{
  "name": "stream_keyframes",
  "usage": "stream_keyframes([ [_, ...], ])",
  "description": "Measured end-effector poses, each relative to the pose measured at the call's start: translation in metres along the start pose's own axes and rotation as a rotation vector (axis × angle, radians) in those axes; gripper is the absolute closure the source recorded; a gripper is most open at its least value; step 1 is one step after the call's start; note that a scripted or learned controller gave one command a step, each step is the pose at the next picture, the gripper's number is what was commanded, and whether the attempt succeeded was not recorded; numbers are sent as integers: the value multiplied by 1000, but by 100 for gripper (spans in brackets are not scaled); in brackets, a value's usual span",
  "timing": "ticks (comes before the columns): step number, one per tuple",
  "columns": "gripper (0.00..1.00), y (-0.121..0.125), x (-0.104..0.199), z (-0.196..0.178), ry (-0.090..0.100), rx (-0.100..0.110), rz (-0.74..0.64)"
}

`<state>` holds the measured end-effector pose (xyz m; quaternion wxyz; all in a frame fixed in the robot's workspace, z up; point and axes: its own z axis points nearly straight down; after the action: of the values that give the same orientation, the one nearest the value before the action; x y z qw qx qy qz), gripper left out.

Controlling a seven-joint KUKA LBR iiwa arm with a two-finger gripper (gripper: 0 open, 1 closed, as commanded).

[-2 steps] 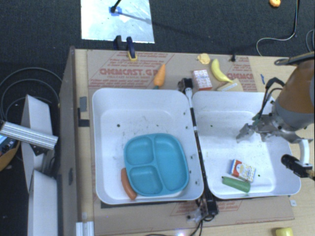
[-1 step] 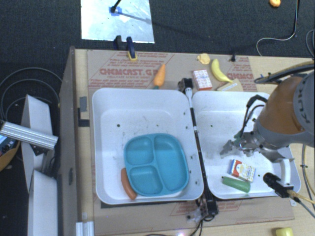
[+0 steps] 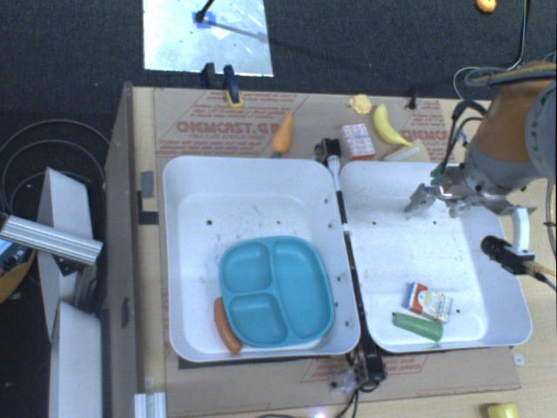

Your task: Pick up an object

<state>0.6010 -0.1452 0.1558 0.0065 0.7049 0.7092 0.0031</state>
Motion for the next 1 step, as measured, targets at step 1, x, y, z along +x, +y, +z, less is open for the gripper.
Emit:
stream_keyframes([
  [1,0,-20,-7,38,5,14,5],
])
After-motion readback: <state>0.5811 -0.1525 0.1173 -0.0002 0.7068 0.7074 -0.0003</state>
